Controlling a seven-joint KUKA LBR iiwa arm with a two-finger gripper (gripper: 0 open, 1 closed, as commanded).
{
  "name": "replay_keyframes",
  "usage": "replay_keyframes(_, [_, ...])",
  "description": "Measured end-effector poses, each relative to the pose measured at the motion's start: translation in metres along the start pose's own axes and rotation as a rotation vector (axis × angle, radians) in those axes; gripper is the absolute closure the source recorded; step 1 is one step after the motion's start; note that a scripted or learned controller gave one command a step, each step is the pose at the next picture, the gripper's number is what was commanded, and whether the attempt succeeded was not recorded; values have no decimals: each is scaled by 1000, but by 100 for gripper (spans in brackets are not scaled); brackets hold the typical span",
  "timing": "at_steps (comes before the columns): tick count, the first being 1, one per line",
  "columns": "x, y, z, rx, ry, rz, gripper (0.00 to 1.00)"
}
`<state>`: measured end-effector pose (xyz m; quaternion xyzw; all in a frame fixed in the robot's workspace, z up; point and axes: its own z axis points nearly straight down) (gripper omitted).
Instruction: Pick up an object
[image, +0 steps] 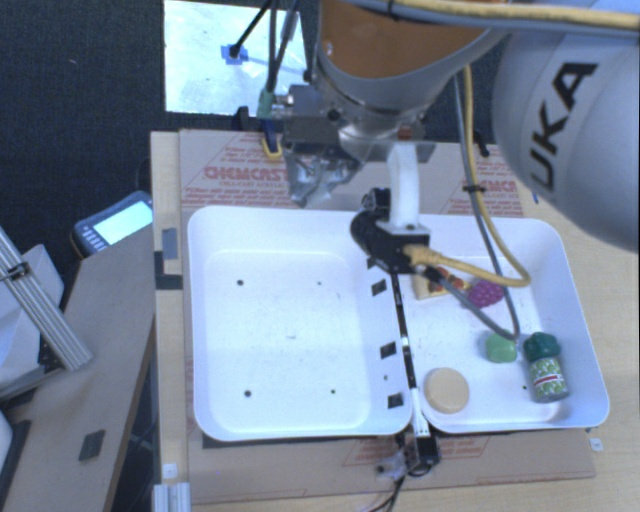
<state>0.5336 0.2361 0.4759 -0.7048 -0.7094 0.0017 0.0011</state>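
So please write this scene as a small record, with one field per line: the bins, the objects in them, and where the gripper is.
left bin: white, shallow, dark dots on its floor
right bin: white, shallow, holds the objects
purple object: right bin, middle
green lump: right bin, below the purple object
green-capped bottle: right bin, near the right wall
tan round disc: right bin, front left
gripper: above the far edge of the left bin, fingers blurred
arm: reaches in from the right

A robotics lab: a KUKA arm (560, 110) with exposed yellow cables (480, 270) fills the upper right, two white bins (300, 225) sit on a taped cardboard-covered bench (240, 170), aluminium framing (40, 305) at left
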Motion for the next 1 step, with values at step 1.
replay_keyframes(1, [-3,45,-63,-13,3,6,100])
